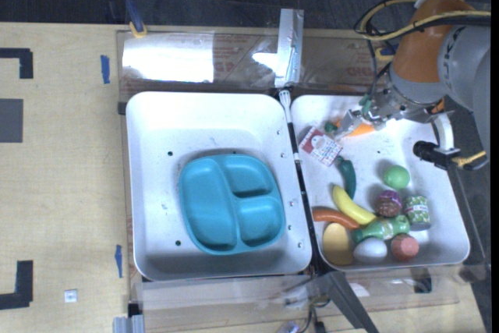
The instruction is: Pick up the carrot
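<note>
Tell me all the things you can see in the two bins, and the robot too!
Tray: one, blue, three compartments, left bin.
Carrot: one, orange, top of right bin, at the gripper's tip.
Packet: one, red and white, right bin's upper left.
Banana: one, yellow, right bin's middle.
Lime: one, green, right of the banana.
Egg: one, white, right bin's bottom.
Gripper: one, grey, over the carrot.

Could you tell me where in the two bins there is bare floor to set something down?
The left bin has bare floor all around the blue divided tray, widest along its far side. The right bin is crowded at its near end, from the banana to the white egg; a bare strip lies between the gripper and the green ball.
</note>
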Robot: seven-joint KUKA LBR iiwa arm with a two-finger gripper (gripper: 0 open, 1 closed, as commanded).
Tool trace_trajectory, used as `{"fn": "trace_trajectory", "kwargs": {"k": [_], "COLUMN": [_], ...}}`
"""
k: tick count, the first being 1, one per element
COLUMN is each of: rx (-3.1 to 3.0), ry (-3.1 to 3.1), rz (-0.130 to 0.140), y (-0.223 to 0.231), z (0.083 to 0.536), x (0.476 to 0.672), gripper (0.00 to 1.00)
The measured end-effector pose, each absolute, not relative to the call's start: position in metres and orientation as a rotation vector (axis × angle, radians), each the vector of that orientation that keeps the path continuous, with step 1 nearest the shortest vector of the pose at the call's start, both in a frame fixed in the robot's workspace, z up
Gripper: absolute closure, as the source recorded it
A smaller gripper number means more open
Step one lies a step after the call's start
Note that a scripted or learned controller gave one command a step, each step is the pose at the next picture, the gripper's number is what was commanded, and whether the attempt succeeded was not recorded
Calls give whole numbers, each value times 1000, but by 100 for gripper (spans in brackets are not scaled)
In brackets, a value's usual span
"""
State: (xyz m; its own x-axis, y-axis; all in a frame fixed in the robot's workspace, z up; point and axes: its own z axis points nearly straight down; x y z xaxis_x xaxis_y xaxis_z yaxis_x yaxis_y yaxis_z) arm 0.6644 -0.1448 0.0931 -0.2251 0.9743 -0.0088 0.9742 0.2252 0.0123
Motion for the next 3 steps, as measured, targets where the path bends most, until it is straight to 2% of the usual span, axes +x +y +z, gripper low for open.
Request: {"fn": "trace_trajectory", "kwargs": {"k": [1, 2, 3], "rx": [1937, 1990, 1997], "ry": [2448, 2422, 2422], "rz": [16, 11, 2], "y": [-142, -61, -63], "z": [112, 189, 186], "x": [668, 669, 667], "gripper": [100, 100, 0]}}
